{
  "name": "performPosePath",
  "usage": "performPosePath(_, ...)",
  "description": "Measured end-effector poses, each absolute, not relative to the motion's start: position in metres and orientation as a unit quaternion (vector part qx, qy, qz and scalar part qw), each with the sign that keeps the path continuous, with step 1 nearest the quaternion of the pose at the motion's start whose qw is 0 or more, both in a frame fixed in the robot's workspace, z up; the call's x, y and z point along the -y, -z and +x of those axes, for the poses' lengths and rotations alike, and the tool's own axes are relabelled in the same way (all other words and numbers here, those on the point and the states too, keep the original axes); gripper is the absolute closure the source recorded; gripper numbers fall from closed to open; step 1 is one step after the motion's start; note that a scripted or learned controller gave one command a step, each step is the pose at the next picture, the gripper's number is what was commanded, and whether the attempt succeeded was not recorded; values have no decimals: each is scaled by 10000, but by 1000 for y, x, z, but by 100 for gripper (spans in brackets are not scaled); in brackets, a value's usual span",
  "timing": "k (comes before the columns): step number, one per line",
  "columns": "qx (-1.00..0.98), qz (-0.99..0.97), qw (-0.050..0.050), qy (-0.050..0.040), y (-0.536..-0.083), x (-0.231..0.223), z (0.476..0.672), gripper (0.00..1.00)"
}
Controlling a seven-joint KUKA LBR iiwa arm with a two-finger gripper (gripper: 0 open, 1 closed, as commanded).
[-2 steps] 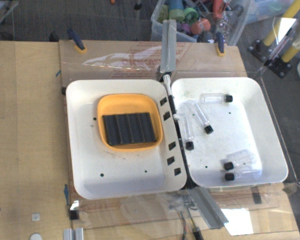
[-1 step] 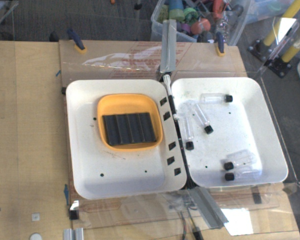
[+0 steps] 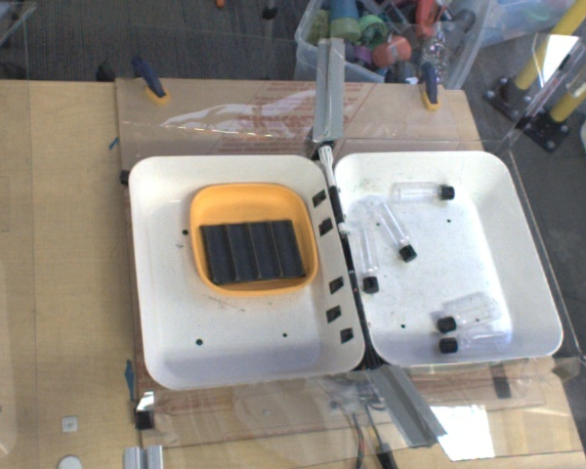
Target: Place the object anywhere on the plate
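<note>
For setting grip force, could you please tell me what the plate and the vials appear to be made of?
The plate looks like matte orange plastic: even colour, no glare. The vials look like clear plastic or glass, the bin showing through them; their caps look like black plastic.

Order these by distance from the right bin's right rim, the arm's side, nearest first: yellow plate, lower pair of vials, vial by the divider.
1. Lower pair of vials, in the lower right corner of the right bin.
2. Vial by the divider, at that bin's left edge.
3. Yellow plate, in the left bin.
</note>
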State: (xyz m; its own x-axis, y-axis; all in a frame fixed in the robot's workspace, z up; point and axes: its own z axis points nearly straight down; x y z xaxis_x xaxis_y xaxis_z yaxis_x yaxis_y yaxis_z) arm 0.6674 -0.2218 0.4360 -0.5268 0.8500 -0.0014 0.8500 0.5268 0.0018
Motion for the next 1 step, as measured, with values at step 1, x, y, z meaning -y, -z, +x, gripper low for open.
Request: performPosePath(1, -9538, 3005, 17, -7, -436, 222, 667, 100)
